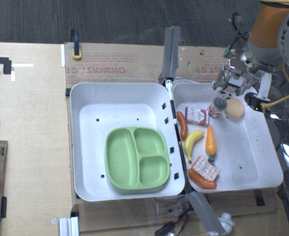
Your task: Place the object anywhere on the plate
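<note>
The plate (pixel 136 158) lay in the left bin (pixel 85 132); the gripper (pixel 228 88) hovered over a can (pixel 216 107), its grasp seemingly unclear—I cannot tell.

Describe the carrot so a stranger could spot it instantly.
Look in the right-hand shallow white bin, among the toy food near its left side. The small orange plastic carrot lies beside the yellow banana; it alone tapers to a point and has a green stub at its lower end.
</note>
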Robot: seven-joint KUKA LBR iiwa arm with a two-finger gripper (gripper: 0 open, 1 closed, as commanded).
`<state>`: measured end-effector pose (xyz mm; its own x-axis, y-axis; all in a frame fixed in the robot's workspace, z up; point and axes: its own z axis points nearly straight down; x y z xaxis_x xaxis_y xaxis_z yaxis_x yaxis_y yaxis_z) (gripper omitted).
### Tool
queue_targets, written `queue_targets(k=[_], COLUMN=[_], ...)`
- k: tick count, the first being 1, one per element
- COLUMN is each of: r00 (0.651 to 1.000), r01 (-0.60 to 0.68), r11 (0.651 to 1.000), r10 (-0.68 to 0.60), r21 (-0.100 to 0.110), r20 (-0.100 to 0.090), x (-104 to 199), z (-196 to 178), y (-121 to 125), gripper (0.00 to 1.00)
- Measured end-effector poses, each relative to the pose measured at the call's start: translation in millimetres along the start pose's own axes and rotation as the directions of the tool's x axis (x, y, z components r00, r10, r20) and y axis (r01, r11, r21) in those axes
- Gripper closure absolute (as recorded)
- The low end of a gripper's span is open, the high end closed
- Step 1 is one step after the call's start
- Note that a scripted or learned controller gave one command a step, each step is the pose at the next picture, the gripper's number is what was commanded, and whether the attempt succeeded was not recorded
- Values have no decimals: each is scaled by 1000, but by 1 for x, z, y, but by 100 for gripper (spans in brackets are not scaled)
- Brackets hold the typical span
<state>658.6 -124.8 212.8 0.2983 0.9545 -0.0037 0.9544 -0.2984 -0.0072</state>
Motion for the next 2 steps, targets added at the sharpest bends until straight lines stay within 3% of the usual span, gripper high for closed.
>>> queue_targets(k=[1, 2], r00=[1000, 989], r01=[30, -147], r11=[1000, 989], r10=[-30, 147], r21=[-5, -1], r20=[-2, -1], x=[-20, 51], z=[72, 24], y=[7, -50], gripper=[100, 100])
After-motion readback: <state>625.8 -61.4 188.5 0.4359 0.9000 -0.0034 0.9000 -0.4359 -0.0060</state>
